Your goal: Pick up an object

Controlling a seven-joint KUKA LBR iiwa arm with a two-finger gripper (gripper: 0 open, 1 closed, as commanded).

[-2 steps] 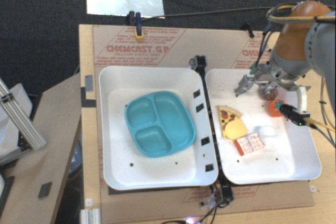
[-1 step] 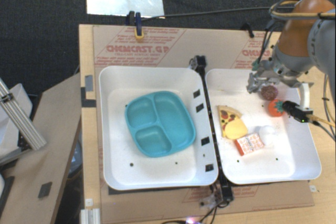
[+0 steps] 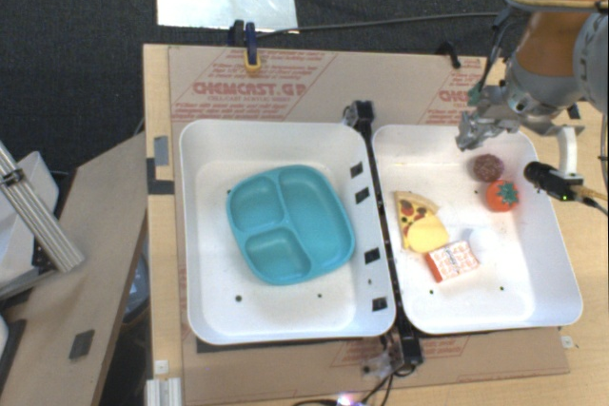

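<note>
The gripper (image 3: 473,136) hangs over the far edge of the right-hand white bin (image 3: 547,299), and whether it is wide or narrow cannot be told from here; nothing shows in its grasp. Closest to it, just toward the bin's middle, lies the dark maroon round toy (image 3: 488,167), with the red tomato-like toy (image 3: 501,195) beside that one. Farther from the gripper sit the pizza-slice toy (image 3: 413,207), the yellow lump (image 3: 426,232) touching it, and the small red-and-white box (image 3: 453,260). The likely trouble: the maroon toy sits near the bin wall and may roll aside under a descending gripper, or nudge the tomato.
</note>
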